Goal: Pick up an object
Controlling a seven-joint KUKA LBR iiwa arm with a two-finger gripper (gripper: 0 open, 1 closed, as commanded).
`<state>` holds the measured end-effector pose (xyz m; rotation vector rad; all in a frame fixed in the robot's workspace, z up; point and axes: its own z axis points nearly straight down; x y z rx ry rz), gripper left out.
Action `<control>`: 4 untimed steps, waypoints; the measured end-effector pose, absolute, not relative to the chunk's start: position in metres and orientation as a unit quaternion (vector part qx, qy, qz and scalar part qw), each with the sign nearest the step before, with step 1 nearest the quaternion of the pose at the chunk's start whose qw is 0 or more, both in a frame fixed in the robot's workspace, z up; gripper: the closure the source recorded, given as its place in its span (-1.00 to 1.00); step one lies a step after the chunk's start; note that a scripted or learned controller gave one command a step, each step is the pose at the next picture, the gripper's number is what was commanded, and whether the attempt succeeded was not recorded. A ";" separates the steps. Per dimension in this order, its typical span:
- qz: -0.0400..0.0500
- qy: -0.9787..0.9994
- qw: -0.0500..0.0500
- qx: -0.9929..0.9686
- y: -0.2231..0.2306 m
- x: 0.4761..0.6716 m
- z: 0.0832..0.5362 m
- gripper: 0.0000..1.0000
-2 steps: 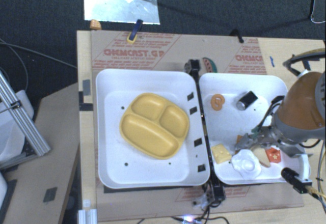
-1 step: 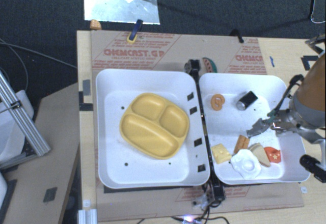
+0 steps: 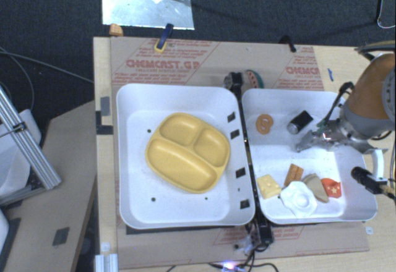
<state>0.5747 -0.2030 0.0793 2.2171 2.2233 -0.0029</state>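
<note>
Camera view showed the grey arm's two-finger gripper (image 3: 304,143) low over the right shallow white bin (image 3: 272,99), its fingers spread apart with nothing between them. A small black cylinder (image 3: 300,121) lay just beyond the fingertips, and a tan pretzel-shaped ring (image 3: 264,123) sat near the bin's left wall. Bare floor lay open between these and the crowded near edge, where a yellow cheese wedge (image 3: 268,186), an orange stick (image 3: 293,173), a white fried-egg toy (image 3: 299,198), a tan piece (image 3: 316,186) and a red piece (image 3: 331,188) clustered. The left white bin (image 3: 133,203) held a yellow divided plastic tray (image 3: 187,151), with free margin all round.
</note>
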 end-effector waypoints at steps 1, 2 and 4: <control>0.002 0.709 0.003 0.705 -0.206 0.624 0.086 -1.00; 0.004 0.710 0.007 0.705 -0.200 0.665 0.189 -1.00; 0.001 0.708 0.000 0.707 -0.206 0.669 0.086 -1.00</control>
